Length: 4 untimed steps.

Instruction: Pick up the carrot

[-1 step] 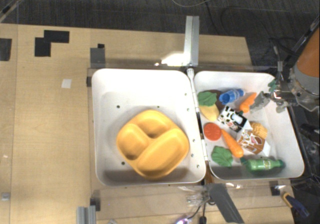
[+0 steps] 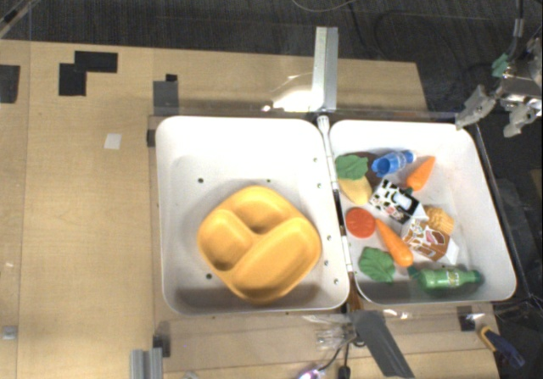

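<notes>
A long orange carrot (image 2: pixel 395 244) lies slantwise in the right bin (image 2: pixel 488 199), between a red tomato (image 2: pixel 361 222) and a printed snack packet (image 2: pixel 428 233). A shorter orange cone-shaped piece (image 2: pixel 420 172) lies near the bin's back, beside a blue cup (image 2: pixel 392 162). My gripper (image 2: pixel 494 116) hangs above the bin's back right corner, well away from both orange pieces. Its fingers stand apart, open, with nothing between them.
The right bin also holds a green leafy toy (image 2: pixel 350 167), a yellow piece (image 2: pixel 358 191), a black-and-white box (image 2: pixel 394 197), a broccoli (image 2: pixel 376 264) and a green bottle (image 2: pixel 445 279). A yellow divided plate (image 2: pixel 259 242) lies in the left bin (image 2: pixel 182 199).
</notes>
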{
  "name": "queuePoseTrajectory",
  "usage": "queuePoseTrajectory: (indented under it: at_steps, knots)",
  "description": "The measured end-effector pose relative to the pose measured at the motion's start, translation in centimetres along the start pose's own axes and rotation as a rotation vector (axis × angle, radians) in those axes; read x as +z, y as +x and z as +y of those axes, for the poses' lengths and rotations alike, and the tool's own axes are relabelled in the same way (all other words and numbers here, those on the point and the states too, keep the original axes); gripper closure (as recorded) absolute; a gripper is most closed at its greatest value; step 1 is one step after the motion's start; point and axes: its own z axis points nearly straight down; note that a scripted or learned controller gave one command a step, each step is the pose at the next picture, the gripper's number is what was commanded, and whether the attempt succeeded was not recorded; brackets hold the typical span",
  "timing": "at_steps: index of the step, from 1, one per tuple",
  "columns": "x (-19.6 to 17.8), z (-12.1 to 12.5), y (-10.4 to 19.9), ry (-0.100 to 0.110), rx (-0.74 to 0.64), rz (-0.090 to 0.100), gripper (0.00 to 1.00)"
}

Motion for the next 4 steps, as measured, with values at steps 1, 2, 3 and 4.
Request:
queuePoseTrajectory:
  at_steps: [1, 2, 3, 4]
  knots:
    - [6.6, 3.9, 1.1, 0.002, -0.349, 0.001, 0.0]
    - [6.0, 1.7, -0.2, -0.002, -0.8, 0.0, 0.0]
    - [8.9, 1.6, -1.6, -0.003, -1.156, 0.0, 0.0]
    - [6.4, 4.6, -1.2, -0.008, -1.81, -0.006, 0.0]
